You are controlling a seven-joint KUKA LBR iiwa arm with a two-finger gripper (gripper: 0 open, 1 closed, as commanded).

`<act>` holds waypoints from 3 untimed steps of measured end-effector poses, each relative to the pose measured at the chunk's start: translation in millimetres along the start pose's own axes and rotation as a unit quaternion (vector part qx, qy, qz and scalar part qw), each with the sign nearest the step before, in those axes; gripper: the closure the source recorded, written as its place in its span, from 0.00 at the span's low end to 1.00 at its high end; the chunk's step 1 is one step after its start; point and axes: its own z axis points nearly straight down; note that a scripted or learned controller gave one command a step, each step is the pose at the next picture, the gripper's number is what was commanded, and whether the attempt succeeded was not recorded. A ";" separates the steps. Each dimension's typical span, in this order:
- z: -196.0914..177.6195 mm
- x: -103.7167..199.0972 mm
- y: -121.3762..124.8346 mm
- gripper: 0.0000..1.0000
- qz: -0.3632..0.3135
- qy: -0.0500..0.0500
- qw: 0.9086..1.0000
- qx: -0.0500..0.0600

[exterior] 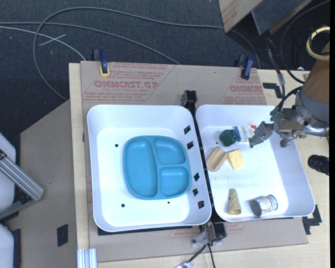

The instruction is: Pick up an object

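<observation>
Camera view: jaws [257, 138] hang over right bin [293, 172], nothing between them; spread or pressed, cannot tell. Green object [227, 137] lies close at their nine o'clock, beside yellow block [235, 159].

Dark carpet floor [157, 31] w/ loose cables [63, 31] at 11 o'clock; cardboard box [238, 11] at 1; cardboard-topped worktop [78, 157] center.
</observation>
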 end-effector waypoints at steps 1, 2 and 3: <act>-5.8 0.2 2.0 0.00 -0.001 -0.001 1.000 -0.006; 57.4 -0.3 4.1 0.00 -0.001 0.000 1.000 -0.003; 102.2 -6.1 6.6 0.00 -0.001 0.000 1.000 -0.003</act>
